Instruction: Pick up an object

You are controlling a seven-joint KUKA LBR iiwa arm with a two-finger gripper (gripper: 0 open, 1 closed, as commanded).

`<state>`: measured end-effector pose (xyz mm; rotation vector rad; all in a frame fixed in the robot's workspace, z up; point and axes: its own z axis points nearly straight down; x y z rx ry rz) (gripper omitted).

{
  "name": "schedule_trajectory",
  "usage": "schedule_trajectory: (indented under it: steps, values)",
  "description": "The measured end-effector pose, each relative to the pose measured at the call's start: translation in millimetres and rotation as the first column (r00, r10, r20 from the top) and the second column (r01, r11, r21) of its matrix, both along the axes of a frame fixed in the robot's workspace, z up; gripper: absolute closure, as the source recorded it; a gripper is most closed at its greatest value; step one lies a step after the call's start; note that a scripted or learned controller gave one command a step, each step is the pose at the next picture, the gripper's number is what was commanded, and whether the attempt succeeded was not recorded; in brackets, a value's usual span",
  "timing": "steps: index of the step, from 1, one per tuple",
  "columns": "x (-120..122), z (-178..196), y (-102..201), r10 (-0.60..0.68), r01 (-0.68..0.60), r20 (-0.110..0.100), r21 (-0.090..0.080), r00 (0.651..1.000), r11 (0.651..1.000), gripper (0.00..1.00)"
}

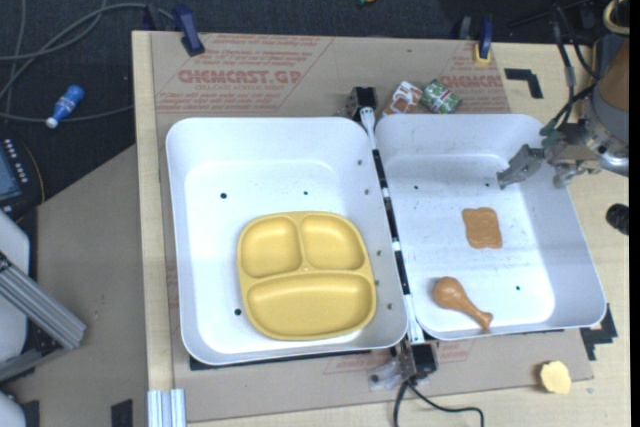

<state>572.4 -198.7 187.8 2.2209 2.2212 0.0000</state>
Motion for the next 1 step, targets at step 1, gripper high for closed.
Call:
schedule_trajectory:
  steps: [1]
  values:
    - [-11.3,-108.5,42.8,0.003,-0.003,-0.007,0.004,1.0,1.0,0.0]
